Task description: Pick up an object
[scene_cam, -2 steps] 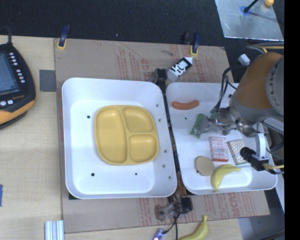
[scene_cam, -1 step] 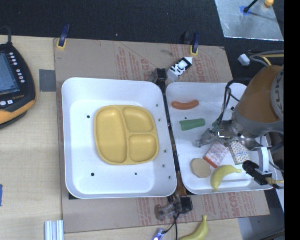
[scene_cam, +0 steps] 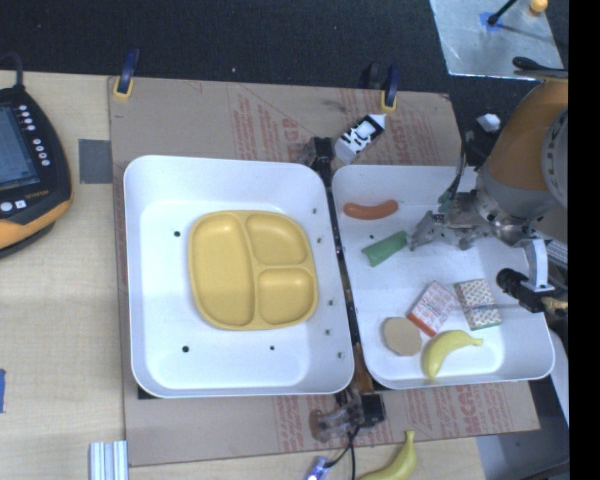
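While gripper (scene_cam: 421, 234) hovers, green block (scene_cam: 384, 249) beside, sausage (scene_cam: 369, 209) near.

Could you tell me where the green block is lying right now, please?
The green block lies in the right-hand bin, toward its upper left part, just below the sausage and immediately left of the pincer.

Teach pendant (scene_cam: 15, 173); cardboard sheet (scene_cam: 240, 118)
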`<state>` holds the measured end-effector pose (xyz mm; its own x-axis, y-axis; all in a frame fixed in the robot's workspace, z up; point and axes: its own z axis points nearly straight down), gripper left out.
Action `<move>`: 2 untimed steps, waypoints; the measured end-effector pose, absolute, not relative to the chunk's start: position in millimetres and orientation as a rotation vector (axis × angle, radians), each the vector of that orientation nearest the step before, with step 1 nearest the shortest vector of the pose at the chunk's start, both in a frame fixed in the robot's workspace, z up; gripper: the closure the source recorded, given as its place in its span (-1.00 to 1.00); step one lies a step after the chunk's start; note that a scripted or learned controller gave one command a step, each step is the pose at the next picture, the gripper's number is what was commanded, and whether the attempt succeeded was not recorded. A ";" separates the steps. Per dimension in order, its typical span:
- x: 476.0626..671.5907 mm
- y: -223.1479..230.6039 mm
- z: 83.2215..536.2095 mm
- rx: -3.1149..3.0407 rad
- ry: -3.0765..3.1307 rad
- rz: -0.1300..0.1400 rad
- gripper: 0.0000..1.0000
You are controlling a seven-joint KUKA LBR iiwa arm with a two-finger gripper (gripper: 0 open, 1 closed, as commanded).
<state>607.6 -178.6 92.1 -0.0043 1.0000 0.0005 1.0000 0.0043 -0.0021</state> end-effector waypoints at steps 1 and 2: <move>539.3 -115.4 91.4 -2.210 -2.227 0.006 -1.00; 628.3 -103.3 92.0 -2.216 -2.223 0.001 -1.00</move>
